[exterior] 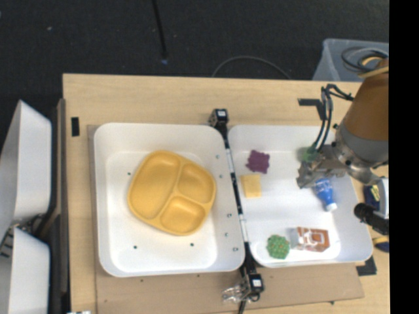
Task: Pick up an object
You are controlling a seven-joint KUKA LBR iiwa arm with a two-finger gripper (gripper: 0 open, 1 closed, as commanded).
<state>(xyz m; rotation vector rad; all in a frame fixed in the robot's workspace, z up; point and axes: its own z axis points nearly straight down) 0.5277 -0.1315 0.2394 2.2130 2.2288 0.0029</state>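
My gripper [313,175] hangs over the upper right part of the right bin [288,142]. A blue tube with a white cap [325,195] lies just below and to the right of it, close to the fingers. A small green thing [308,154] shows beside the wrist. Further left in the same bin lie a purple spiky toy [258,161] and a pale yellow block [251,186]. At the bin's front sit a green ball-shaped thing [277,246] and a white and orange packet [312,239]. Nothing shows between the fingers.
The left bin [108,175] holds a yellow divided plate [171,191]. A ridge with black fittings separates the two bins. White boxes stand off the bench at the left, and a grey container with cables at the back right.
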